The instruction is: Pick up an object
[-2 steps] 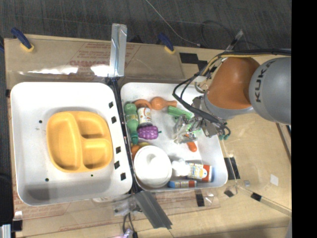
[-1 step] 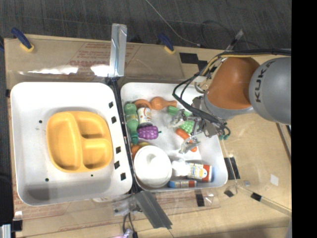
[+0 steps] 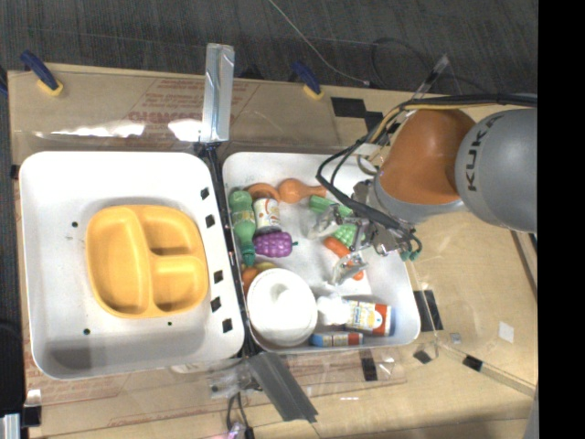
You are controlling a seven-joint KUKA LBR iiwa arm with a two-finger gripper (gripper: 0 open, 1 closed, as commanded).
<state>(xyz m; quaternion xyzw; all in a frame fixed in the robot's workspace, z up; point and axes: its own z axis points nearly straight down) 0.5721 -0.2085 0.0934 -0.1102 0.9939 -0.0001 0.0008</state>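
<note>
KUKA arm (image 3: 484, 167), grey w/ orange band, reaches in from the right over the right bin (image 3: 393, 167), wrist down inside the bin's right half. Gripper (image 3: 352, 254) hangs low over the bin floor amid cables and metal parts; whether it is released or clenched can't be told from this angle, and nothing is clearly seen in its grasp. Just beside the tip lies a small orange piece (image 3: 338, 243), touching or nearly so; can't tell which. A green piece (image 3: 320, 204) sits a bit above that, near the wrist.

Right bin holds the clutter: purple grapes (image 3: 272, 242) near the middle-left, a small can (image 3: 266, 213) w/ red label just above them, an orange fruit (image 3: 292, 189) toward the top, green bottle-like items (image 3: 242, 216) along the left wall. White bowl (image 3: 281, 307) sits at bottom left, upside down or lidded, can't tell. A white bottle (image 3: 361, 316) w/ red-yellow label lies on its side at the bottom, just right of the bowl; a marker (image 3: 334, 339) lies along the bottom wall below it.

Left bin (image 3: 55, 190) holds a yellow divided tray (image 3: 146, 259), roughly centred, well apart from the arm.

Both bins rest on a cardboard-covered bench (image 3: 475, 337); blue clamps (image 3: 41, 73) grip the top edge, and a metal bracket (image 3: 218, 94) stands upright at the divide btwn the bins.
</note>
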